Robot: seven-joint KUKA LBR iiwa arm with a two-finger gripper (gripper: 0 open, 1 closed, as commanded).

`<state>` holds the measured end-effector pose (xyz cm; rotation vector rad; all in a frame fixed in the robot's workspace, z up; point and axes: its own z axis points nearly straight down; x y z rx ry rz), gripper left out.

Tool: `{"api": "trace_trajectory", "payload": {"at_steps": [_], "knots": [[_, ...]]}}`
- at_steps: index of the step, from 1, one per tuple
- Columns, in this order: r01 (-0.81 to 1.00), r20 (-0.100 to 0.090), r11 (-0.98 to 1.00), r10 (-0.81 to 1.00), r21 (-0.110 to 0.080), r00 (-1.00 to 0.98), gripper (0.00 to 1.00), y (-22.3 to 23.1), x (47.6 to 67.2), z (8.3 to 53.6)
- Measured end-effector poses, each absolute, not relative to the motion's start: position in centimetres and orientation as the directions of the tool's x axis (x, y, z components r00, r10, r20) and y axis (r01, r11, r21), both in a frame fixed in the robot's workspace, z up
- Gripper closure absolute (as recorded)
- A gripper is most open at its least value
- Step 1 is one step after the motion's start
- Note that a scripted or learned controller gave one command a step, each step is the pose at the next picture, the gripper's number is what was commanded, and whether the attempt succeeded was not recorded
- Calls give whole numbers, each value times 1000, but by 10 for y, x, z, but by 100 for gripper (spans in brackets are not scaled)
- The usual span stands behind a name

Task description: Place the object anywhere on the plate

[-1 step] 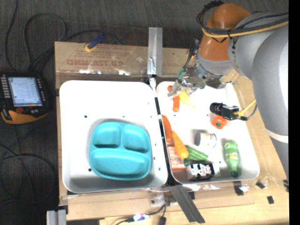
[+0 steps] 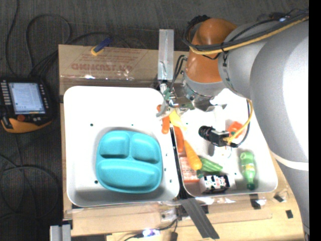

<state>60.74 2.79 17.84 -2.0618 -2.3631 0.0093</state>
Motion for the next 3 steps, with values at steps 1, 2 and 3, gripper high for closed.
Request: {"api": "trace_trajectory", "payload": {"at_steps": [1, 2, 3], "knots": [[985, 0, 173, 985, -5, -173, 100, 91, 533, 182], [961, 1, 275, 961, -5, -275, 100, 65, 509, 182], [961, 1, 276, 961, -5, -276, 0, 65, 509, 182]]}}
